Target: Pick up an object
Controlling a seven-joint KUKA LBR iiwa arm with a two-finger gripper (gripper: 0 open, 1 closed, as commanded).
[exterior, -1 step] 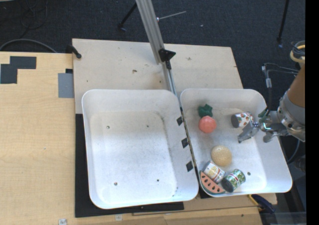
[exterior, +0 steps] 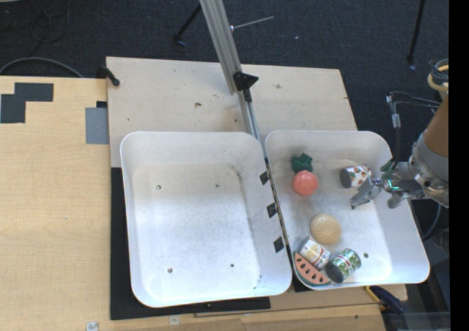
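A: What is cut off or hard to make out?

B: Most of the arm [exterior: 440, 139] is cut off at the right; just the wrist end is seen, reaching over the right rim of the right bin [exterior: 399, 249]. The gripper [exterior: 374, 192] is seen with its two fingers spread apart and nothing between them. The printing on the small cans cannot be read.

A: How are the things to be picked described, and where are they found?

B: All are found in the right bin. A tan round lump [exterior: 325, 228] is seen near the middle. A red ball [exterior: 305, 183] is placed above it, with a small green piece [exterior: 301, 162] touching its upper side. A little can with a red and white label [exterior: 355, 175] lies on its side just beside the gripper's fingers, apart from them. At the lower rim a watermelon slice [exterior: 311, 271], a pale can [exterior: 314, 252] and a green can [exterior: 344, 263] are crowded together.

A: Where is open room found?

B: The left bin [exterior: 190, 220] is seen with a bare floor. In the right bin, bare floor is seen along the right wall below the gripper. The two bins are set edge to edge, with a slanted metal rail [exterior: 220, 29] running up from their joint.
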